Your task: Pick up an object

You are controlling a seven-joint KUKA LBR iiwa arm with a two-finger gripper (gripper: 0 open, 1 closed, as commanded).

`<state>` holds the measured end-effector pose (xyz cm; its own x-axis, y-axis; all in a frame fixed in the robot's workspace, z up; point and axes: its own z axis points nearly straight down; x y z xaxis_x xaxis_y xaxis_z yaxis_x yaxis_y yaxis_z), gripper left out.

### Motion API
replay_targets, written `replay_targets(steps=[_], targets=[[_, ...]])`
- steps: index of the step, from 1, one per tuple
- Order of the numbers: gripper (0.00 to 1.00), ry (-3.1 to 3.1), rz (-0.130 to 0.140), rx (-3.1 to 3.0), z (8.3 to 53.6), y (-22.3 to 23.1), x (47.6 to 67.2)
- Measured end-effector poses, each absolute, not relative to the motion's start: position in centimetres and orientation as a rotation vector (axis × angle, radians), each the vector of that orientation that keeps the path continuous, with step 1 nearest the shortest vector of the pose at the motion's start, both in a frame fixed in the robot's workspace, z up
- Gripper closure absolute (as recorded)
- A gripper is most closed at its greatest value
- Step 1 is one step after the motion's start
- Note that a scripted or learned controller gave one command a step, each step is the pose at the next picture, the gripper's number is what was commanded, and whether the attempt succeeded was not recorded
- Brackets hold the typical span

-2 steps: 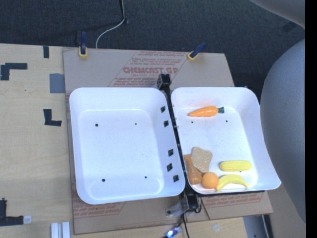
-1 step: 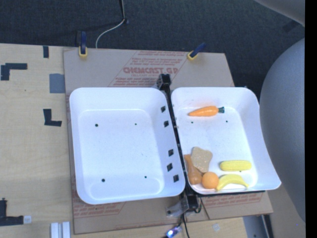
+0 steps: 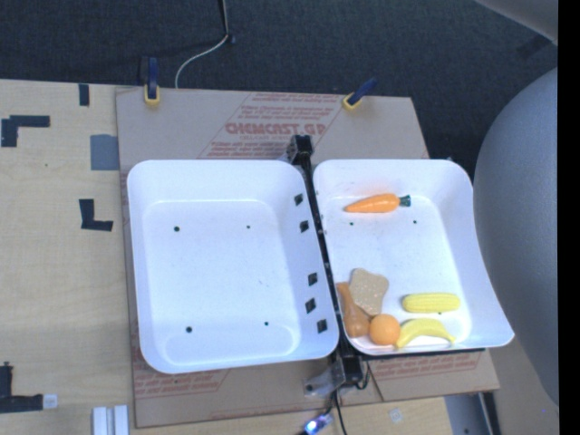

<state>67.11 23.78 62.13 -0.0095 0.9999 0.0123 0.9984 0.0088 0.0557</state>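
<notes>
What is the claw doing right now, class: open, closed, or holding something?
Claw: cannot be told from the camera view. The carrot, banana and orange lie loose in the right bin.

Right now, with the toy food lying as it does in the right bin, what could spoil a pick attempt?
1. The bread slice, orange, banana and corn crowd the near corner, so the fingers may nudge neighbours or close on two things.
2. The banana lies close to the bin wall, leaving little finger room.
3. The carrot lies apart but may roll.
</notes>
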Motion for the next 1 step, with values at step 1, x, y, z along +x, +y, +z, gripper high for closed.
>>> replay_targets(steps=[1], targets=[[1.00,2.202,0.104,2.181,63.10,23.95,67.26]])
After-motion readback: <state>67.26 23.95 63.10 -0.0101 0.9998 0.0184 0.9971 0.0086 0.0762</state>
